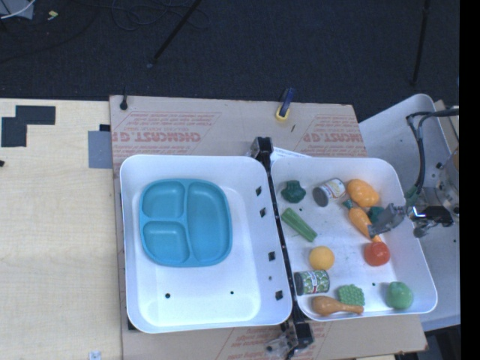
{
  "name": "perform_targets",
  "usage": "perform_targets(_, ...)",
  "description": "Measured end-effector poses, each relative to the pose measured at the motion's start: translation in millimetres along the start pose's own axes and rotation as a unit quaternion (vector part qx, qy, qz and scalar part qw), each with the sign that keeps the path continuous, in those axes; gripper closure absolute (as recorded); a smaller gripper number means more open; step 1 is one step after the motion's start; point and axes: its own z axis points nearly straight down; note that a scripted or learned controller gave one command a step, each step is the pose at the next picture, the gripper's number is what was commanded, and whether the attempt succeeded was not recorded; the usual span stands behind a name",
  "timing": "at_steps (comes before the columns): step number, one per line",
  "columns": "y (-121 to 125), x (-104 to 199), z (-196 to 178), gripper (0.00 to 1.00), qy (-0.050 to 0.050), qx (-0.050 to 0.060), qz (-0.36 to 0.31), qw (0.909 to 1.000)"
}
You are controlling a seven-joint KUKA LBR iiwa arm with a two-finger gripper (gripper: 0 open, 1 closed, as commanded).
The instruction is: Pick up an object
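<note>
Camera view: we see the dark grey two-finger hand (381,222) low over the right white plastic bin (409,193), just beside the small orange carrot-shaped toy (359,220) and above the red tomato toy (376,253). We cannot tell how far the hand is parted, nor whether anything sits in it. Elsewhere in that bin lie a yellow-orange pepper toy (362,193), a green-labelled tin can (311,282) and a round orange fruit toy (321,258). The left white plastic bin (150,306) carries a blue three-compartment plate (185,223).
</note>
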Motion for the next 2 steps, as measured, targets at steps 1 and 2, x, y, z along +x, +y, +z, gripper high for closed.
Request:
perform_targets(1, 1.3, -0.1, -4.3, 0.00, -0.001, -0.004, -0.001, 1.0000)
perform_targets(2, 3.5, 1.1, 60.1, 0.00, 0.000, -0.001, -0.001, 1.0000)
